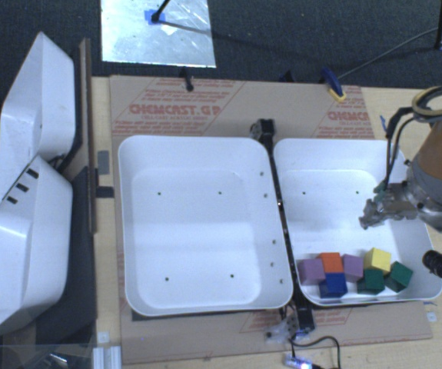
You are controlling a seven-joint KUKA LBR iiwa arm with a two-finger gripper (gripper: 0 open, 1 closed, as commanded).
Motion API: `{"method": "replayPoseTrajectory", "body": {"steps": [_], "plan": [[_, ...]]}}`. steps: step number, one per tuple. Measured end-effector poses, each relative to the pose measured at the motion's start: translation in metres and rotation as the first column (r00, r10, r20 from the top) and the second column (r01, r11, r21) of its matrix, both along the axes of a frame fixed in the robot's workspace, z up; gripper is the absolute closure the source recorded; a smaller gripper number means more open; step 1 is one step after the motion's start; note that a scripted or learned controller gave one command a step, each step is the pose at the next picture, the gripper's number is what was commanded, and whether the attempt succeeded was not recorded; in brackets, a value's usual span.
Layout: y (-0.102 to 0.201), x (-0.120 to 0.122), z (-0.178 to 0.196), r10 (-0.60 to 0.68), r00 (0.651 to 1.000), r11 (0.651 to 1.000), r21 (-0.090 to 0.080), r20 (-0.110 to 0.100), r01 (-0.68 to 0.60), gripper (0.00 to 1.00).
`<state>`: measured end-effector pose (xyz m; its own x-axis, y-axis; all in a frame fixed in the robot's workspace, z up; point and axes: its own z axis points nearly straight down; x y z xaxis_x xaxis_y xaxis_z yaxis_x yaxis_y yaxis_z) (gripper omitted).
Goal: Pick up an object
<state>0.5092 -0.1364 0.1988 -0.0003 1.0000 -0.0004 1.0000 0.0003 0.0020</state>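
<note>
My end effector [376, 210] hovers over the right bin [336, 171] (its grip state I cannot tell). Coloured blocks [351, 271] cluster along that bin's near edge, apart from it.

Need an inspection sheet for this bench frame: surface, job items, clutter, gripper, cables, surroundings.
Surface: wooden bench under a printed brown sheet, bearing the left bin and the right bin side by side.
Job's things: coloured blocks bunched along the right bin's near edge: purple block, orange block, blue block, yellow block, green block.
Clutter: nothing seen in the left bin.
Gripper: gripper over the right bin, above the blocks and apart from them; nothing seen between its fingers.
Cables: black cable crossing the dark floor beyond the bench.
Surroundings: shiny sheet on the floor; spare white bins stacked at left.
</note>
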Motion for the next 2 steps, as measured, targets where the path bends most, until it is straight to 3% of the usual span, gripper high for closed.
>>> {"method": "replayPoseTrajectory", "body": {"steps": [1, 2], "plan": [[-0.030, 0.050, 0.028, 0.000, 1.000, 1.000, -0.001, 0.002, 0.000, 1.00], [-0.057, 0.119, 0.064, 0.001, 1.000, 1.000, -0.002, 0.003, -0.001, 1.00]]}}
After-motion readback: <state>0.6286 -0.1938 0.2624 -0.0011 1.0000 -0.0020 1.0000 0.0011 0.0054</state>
